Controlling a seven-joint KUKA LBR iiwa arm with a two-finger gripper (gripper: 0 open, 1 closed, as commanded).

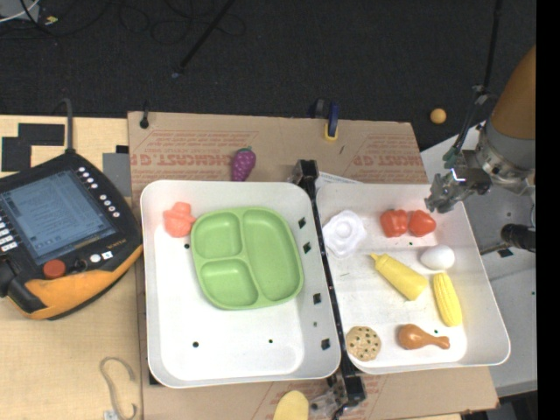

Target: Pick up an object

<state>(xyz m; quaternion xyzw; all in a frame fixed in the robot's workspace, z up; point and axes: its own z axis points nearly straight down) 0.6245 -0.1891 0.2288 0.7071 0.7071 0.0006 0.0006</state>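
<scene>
Red pepper [407, 223] beside white egg [437, 257]

Dark carpet [262, 42] up top, cables trailing across it. Cardboard sheet [271, 143] spread over the bench, printed lettering upside down. Teach pendant [61, 226] parked at left, screen lit. Small orange ball [438, 115] resting far right.

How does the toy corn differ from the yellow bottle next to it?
The corn is bumpy and lies nearly straight up the view; the yellow bottle is smooth, darker yellow, tapered to a nozzle, and lies diagonally. Both are yellow and lie flat in the right bin.
</scene>
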